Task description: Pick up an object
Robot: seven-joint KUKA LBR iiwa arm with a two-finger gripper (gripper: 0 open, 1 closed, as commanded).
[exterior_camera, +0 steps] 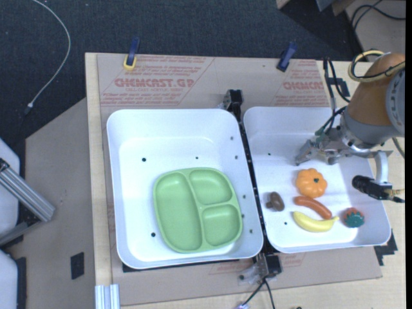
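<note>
Looking down on the bench, you see two white bins side by side. The left bin holds a green divided tray near its front edge. In the right bin, a pumpkin, sausage, banana, brown lump and strawberry cluster toward the front. The gripper hangs above the bin's middle, behind the pumpkin, fingers spread apart, gripping nothing.

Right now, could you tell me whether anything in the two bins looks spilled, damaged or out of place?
Nothing stands out. The green divided plate lies flat in the left bin; the toy foods sit apart and intact in the right bin, below the gripper.
</note>
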